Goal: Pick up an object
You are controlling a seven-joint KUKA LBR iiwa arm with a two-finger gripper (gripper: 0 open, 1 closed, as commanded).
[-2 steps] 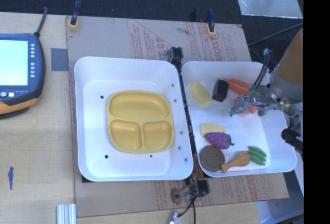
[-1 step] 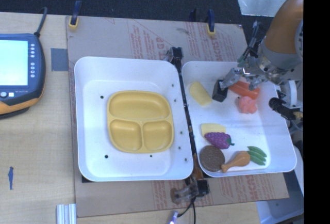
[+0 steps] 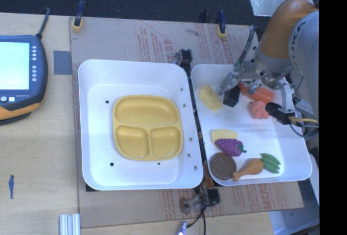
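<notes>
The claw hangs low over the far end of the right bin; whether it is spread or pinched I cannot tell. A pale yellow lump lies just to its left, a pink-orange toy just to its right. Nearer the camera lie a yellow slice, grapes, a brown cookie, a drumstick and a green pod. The left bin holds a yellow tray. Both bins sit on cardboard on the wooden worktop, with a pendant at left. The arm bends in from the right.
</notes>
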